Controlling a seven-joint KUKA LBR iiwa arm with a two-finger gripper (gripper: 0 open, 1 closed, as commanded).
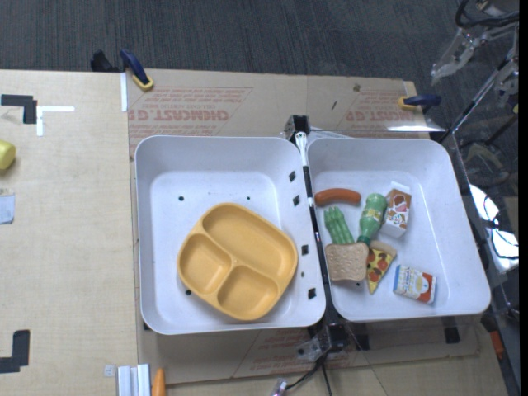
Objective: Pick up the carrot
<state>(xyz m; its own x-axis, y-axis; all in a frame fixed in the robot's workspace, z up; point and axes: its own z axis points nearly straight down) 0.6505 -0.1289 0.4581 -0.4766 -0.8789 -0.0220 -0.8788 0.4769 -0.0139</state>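
Carrot is the task's word, and the closest match is an orange-red, rounded, elongated toy piece (337, 196) lying at the far left of the right shallow white plastic bin (462, 221); whether it is a carrot or a sausage is hard to tell

Red block lettering runs upside down across the brown cardboard sheet (190, 110) under the bins, too distorted to read with confidence. A small white and red toy carton (398, 211) and a flat white packet with orange and blue print (414, 285) carry labels too small to read

Just near of the orange-red piece lie a green ridged toy vegetable (338, 225) and a green toy bottle (372, 214), the bottle close beside the carton. A brown toy bread slice (346, 261) touches a toy pizza wedge (379, 267). Nothing lies on top of the orange-red piece

The left shallow white plastic bin (157, 221) holds a yellow three-compartment plastic plate (238, 261). Two blue clamps (136, 68) (419, 101) sit at the cardboard's far edge

A yellow round object (5, 155) is cut off at the left edge, and a small orange object (158, 379) is cut off at the near edge
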